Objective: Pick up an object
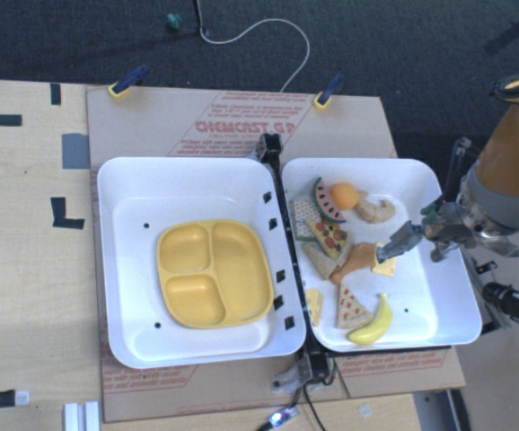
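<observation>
Two shallow white plastic bins were set side by side on a sheet of brown cardboard (233, 124). The left bin (125, 196) was occupied by a yellow three-compartment plate (213, 272). Toy foods were heaped in the right bin (421, 182): a yellow banana (373, 323) at the near edge, a watermelon slice (326, 200), a pizza wedge (351, 307), an orange fruit (344, 194). The dark two-finger gripper (401, 239) was positioned low over the right bin, just beside a small yellow cheese-like piece (384, 265); whether its fingers were spread or pressed together could not be told.

divided plate (215, 272) in left bin (120, 241); toy foods (345, 241) in right bin (444, 308)
</observation>
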Tool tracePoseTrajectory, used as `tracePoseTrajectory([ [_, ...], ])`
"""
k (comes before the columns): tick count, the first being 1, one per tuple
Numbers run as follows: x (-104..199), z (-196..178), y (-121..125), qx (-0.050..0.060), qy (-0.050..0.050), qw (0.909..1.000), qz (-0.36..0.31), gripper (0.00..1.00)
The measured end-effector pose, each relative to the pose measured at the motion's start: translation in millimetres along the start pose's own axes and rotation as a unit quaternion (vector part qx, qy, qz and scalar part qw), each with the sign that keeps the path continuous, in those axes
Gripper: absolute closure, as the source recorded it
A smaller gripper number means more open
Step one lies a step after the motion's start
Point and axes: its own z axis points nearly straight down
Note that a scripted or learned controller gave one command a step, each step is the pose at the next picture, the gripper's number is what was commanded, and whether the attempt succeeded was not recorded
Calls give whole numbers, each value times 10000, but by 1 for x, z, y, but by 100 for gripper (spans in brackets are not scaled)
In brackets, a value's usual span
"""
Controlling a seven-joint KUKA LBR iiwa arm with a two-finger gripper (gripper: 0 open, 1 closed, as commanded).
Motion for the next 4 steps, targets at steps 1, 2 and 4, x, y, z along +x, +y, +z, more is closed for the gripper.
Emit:
tracePoseTrajectory([
  [1, 0, -5, 2, -51, -10, 10000, -16, 0],
  [2, -9, 53, 4, -26, -9, 10000, -7, 0],
  [4, 4, 163, 3, -43, -11, 10000, -16, 0],
])
